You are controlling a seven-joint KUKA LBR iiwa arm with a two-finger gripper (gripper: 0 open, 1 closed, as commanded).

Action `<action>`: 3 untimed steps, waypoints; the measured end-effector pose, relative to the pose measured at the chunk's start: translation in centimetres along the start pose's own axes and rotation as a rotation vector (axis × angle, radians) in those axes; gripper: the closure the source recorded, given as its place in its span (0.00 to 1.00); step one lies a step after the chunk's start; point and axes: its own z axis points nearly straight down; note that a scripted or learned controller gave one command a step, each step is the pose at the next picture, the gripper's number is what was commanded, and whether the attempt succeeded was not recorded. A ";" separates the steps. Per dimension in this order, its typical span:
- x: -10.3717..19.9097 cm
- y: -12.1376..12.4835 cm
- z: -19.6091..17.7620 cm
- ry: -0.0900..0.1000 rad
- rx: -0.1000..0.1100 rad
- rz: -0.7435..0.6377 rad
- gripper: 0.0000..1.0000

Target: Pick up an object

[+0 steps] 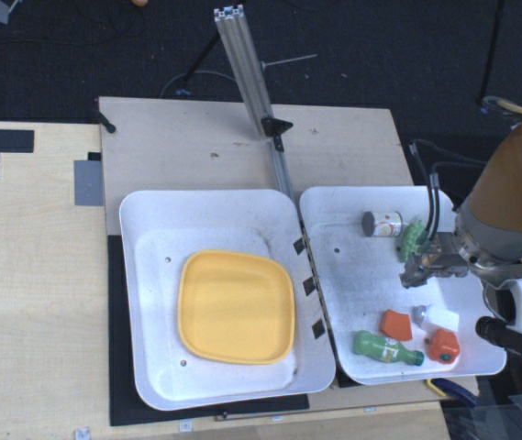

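Note:
My gripper (416, 273) hangs over the right part of the right bin (352, 273), reaching in from the right. A green crumpled object (413, 236) lies just above it, touching or nearly touching it. A small grey-capped bottle (382, 224) lies to the left of the green object. Below the gripper are a small white item (438, 318), an orange-red block (395, 324), a green bottle on its side (387, 348) and an orange-red piece (442, 345). Nothing is seen held.
The left bin (150, 218) holds a large yellow square plate (236, 306). A metal rail (251, 62) slants down to the divide between the bins. Black clips (308, 285) line that shared edge. Cables (433, 204) run along the wrist.

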 end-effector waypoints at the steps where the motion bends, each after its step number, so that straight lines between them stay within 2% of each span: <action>1: 0.0 0.1 -3.9 0.000 0.000 0.000 1.00; 3: 9.9 0.3 -2.6 0.002 0.004 -0.004 1.00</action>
